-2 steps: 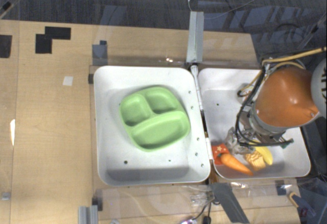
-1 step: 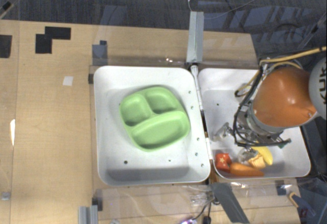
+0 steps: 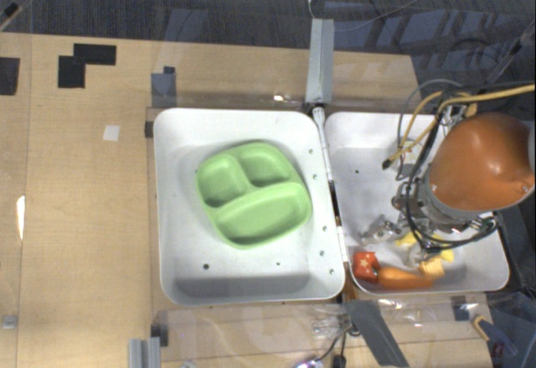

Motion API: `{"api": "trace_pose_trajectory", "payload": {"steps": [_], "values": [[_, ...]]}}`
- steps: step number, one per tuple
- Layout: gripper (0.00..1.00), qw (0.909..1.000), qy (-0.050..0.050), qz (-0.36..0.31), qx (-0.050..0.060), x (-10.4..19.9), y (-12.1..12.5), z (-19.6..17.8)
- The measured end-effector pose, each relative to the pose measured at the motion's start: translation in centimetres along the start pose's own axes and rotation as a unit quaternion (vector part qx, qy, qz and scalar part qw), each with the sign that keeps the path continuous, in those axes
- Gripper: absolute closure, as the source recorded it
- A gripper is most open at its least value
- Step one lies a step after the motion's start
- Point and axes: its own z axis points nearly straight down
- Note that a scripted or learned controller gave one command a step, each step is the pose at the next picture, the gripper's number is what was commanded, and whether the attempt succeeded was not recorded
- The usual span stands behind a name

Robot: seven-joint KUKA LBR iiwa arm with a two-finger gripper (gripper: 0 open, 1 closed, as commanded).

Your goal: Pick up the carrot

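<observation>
a: where's the carrot (image 3: pixel 408 277)?

b: in the right bin (image 3: pixel 360 148), down by its near wall, lying flat and roughly sideways. its left end is just beside a small red thing (image 3: pixel 365 263) near the bin's near left corner.

a: and the gripper (image 3: pixel 423 245)?

b: under the orange band (image 3: pixel 479 161) of the arm (image 3: pixel 469 182), which covers most of it from above. it sits over the right bin's near half, with cables (image 3: pixel 419 127) looping off at about 11 o'clock from the band.

a: carrot relative to the gripper?

b: at about 6 to 7 o'clock from it, just beside, low in the view. there's a yellow piece (image 3: pixel 434 260) between the wrist and the carrot, touching or nearly touching the carrot's right end; i can't tell which.

a: are the fingers open, closed, gripping anything?

b: can't tell. the wrist and cables hide them. the carrot lies on the bin floor.

a: the other bin?

b: the left bin (image 3: pixel 180 190) holds a green plate (image 3: pixel 253 193) with three compartments, set near its middle and turned a bit. it's at 9 o'clock from the gripper, well apart, across the divider where the two bins meet.
</observation>
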Motion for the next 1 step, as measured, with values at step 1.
{"api": "trace_pose_trajectory", "payload": {"steps": [1], "values": [[0.00,0.9209,-0.001,0.390,0.002,4.67,-1.33,-0.04]]}}
